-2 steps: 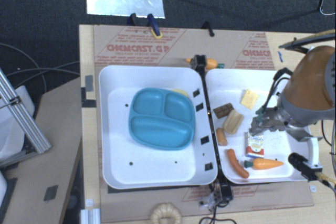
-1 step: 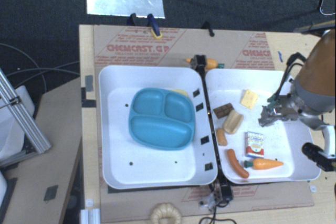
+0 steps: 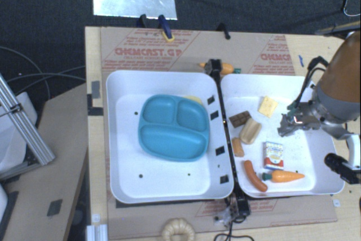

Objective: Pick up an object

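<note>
Nothing is lifted yet: gripper [image 3: 287, 124] hangs low over the right bin [image 3: 316, 84], apparently empty, though whether its jaws stand open or closed is unclear. Candidates lie just beside it: small carton [image 3: 273, 155], carrot [image 3: 285, 176], bread roll [image 3: 250, 131], yellow block [image 3: 267, 105].

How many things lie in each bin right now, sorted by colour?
Blue: 1, the tray in the left bin
Yellow: 1, the cheese
Brown: 1, the chocolate
Tan: 1, the bread roll
Orange to red: 3, the small sausage, the long sausage, the carrot
Red and white: 1, the carton
Total: 8
</note>
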Tool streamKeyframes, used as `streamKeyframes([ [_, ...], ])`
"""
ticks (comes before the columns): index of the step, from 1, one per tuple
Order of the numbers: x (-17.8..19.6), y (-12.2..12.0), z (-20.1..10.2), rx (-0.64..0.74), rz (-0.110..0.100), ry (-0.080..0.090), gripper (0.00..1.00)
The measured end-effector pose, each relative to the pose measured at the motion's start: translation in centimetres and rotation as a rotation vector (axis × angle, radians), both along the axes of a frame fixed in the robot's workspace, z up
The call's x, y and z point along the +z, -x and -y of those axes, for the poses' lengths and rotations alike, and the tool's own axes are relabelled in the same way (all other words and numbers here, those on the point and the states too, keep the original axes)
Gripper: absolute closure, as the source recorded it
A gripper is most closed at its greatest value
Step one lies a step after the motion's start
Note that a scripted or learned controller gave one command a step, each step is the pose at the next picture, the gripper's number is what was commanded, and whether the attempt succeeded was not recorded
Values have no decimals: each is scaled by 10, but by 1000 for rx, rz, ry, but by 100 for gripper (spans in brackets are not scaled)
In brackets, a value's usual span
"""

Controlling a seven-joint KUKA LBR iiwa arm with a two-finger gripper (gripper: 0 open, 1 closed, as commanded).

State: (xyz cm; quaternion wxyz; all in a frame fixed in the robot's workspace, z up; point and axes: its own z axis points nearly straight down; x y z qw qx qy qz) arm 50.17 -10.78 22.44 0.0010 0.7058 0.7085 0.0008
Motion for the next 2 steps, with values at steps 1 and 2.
streamKeyframes([
  [1, 11, -38, -40, 5, 3, -1, 100],
  [2, 17, -71, -78, 5, 2, -1, 100],
])
